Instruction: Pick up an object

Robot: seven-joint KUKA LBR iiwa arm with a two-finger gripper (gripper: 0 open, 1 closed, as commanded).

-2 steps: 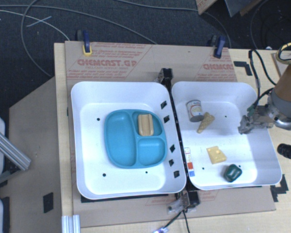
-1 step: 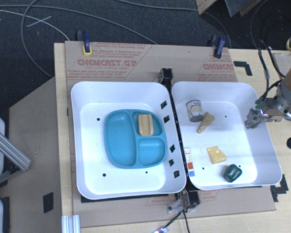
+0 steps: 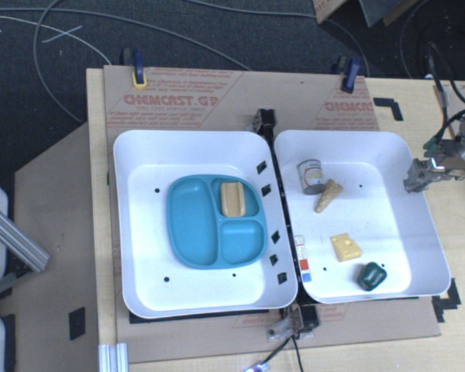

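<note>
So the gripper (image 3: 425, 173) sits just past the right bin's (image 3: 418, 231) right edge, and I honestly can't tell how its jaws stand. In that bin: a small can (image 3: 311, 176) and a tan wedge (image 3: 328, 195) near the far side, a yellow cheese block (image 3: 345, 247) and a dark green lump (image 3: 371, 276) toward the near-right corner. The left bin (image 3: 139, 208) has a blue divided plate (image 3: 214, 222) with a tan block (image 3: 232, 199) on it.

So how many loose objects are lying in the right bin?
4. A small can near the upper left, a tan piece touching it, a yellow block lower down, and a dark green object by the bottom edge.
</note>
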